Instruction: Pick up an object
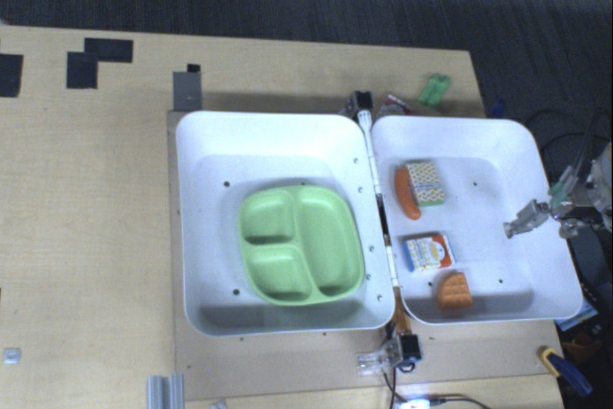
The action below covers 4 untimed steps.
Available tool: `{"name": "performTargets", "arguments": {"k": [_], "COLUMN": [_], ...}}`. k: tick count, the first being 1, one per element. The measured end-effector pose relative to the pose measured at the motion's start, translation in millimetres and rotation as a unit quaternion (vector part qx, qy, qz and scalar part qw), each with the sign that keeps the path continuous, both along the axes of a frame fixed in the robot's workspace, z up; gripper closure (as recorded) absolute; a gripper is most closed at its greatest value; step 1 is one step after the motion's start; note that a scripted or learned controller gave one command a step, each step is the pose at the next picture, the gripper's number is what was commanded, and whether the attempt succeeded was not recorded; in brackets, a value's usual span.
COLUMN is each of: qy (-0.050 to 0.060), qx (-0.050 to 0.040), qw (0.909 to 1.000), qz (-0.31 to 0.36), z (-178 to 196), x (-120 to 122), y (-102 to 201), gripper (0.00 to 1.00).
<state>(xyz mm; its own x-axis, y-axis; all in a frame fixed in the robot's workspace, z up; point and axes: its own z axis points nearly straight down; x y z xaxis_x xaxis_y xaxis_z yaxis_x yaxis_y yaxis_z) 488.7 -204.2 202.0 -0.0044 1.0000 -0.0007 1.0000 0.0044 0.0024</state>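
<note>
The end effector (529, 220), finger state unclear, hovers over the right bin (517, 137). Nearby, the small carton (427, 252) looks light and stiff; gripping its flat sides seems best.

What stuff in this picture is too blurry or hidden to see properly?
- Gripper, camera view: small and blurred at the right bin's edge; whether its fingers are open or shut is unclear.
- Small carton: its label print is too small to read.
- Green object behind the bins: too small to identify.
- Arm: cut off by the picture's right edge.
</note>
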Motion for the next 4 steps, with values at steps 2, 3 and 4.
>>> {"name": "performTargets", "arguments": {"k": [2, 3, 4], "qy": [-0.006, -0.006, -0.007], "qx": [-0.0019, -0.0018, -0.0022], "qw": [1.0000, 1.0000, 1.0000], "qz": [0.000, 0.000, 0.001], "z": [-104.1, -104.2, -93.5], "x": [19.7, 19.6, 21.0], "y": [5.0, 5.0, 5.5], "gripper": [1.00, 0.00, 1.00]}}
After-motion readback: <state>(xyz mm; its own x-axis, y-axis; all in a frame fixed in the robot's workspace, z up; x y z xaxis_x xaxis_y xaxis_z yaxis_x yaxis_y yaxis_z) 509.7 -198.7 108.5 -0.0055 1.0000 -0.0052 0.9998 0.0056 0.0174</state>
